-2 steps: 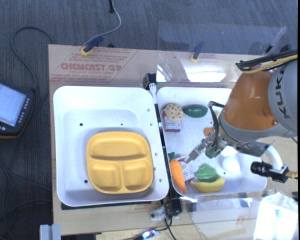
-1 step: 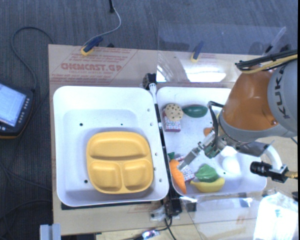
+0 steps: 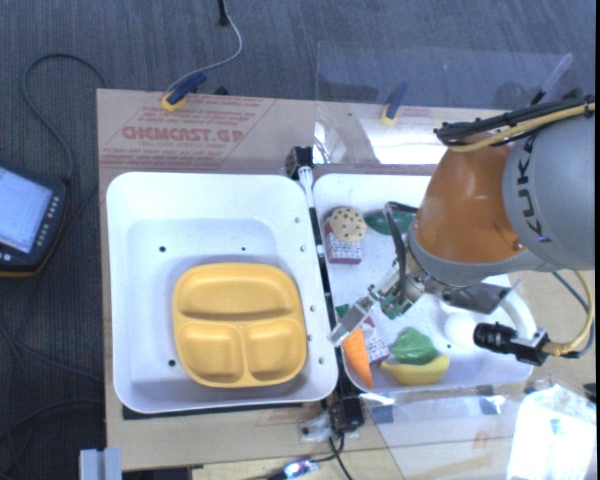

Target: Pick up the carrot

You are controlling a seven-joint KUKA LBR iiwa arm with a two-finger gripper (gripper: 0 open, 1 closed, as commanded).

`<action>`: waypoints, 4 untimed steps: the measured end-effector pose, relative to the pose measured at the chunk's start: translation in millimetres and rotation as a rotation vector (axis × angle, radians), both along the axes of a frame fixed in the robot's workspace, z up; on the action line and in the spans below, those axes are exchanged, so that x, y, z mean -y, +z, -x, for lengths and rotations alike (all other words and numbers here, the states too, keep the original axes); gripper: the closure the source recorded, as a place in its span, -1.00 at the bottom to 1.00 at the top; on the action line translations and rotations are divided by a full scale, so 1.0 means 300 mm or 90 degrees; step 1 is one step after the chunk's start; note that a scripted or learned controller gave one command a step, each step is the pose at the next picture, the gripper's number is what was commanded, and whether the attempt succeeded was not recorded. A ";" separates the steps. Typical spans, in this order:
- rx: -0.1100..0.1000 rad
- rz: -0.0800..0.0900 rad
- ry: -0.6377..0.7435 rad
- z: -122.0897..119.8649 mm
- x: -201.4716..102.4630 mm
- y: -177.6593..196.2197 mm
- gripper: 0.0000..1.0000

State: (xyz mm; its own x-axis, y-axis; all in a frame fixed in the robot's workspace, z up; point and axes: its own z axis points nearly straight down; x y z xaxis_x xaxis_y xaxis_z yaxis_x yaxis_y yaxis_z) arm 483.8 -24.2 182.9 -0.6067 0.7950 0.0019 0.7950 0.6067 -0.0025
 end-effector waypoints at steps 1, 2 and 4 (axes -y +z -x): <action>0.001 0.000 -0.026 0.000 -0.067 0.001 -1.00; 0.001 0.000 -0.026 0.000 -0.065 0.001 -1.00; 0.001 0.000 -0.026 0.000 -0.065 0.000 -1.00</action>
